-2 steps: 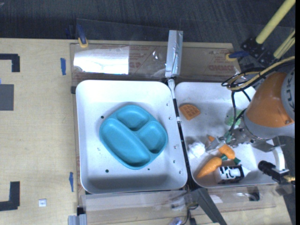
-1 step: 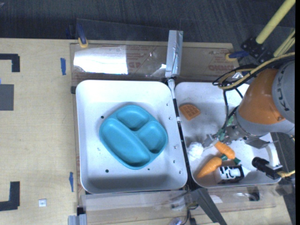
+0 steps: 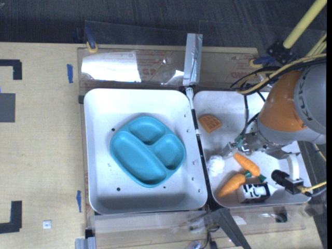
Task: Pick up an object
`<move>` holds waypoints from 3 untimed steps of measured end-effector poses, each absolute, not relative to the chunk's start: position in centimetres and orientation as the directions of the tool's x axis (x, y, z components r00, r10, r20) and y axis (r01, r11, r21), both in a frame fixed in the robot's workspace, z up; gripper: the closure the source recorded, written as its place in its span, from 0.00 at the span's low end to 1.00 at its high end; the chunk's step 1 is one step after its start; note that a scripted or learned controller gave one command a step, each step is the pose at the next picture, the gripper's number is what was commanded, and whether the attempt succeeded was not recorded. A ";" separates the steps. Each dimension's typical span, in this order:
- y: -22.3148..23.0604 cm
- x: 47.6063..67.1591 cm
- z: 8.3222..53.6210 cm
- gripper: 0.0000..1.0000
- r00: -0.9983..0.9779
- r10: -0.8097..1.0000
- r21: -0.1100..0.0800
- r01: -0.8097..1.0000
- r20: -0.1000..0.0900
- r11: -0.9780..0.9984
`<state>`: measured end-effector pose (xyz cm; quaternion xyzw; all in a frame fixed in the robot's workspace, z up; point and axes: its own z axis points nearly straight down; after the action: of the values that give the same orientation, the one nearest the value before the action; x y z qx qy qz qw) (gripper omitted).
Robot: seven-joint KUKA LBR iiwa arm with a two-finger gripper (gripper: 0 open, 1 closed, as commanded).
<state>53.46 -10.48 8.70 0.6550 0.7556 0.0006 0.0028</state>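
My gripper point(image 3: 239, 145) hangs low over the middle of the right bin point(image 3: 228, 98), under the grey wrist and orange band. An orange carrot point(image 3: 247, 164) lies just below and to the right of it, very close to the tip. A second carrot point(image 3: 231, 184) lies nearer the bin's front. A small white lump point(image 3: 216, 163) rests left of the carrots. A tan waffle-like piece point(image 3: 209, 123) sits near the bin's back left. A black and white object point(image 3: 256, 191) lies at the front edge. Nothing can be made out in the gripper.
The left bin point(image 3: 98, 139) holds a blue divided plate point(image 3: 147, 150) in its middle. A metal divider point(image 3: 192, 58) stands behind where the bins meet. Cables point(image 3: 259, 82) loop over the right bin's back edge.
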 end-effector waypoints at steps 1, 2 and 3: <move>-10.5 53.7 9.9 1.00 -0.142 0.990 0.012 0.990 -0.005 0.142; -2.3 57.1 21.5 1.00 -0.048 0.999 0.005 0.999 0.001 0.048; -8.6 57.1 23.1 1.00 -0.372 0.928 0.004 0.928 -0.005 0.372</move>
<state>57.15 -8.61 23.15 0.5606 0.8281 0.0005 0.0031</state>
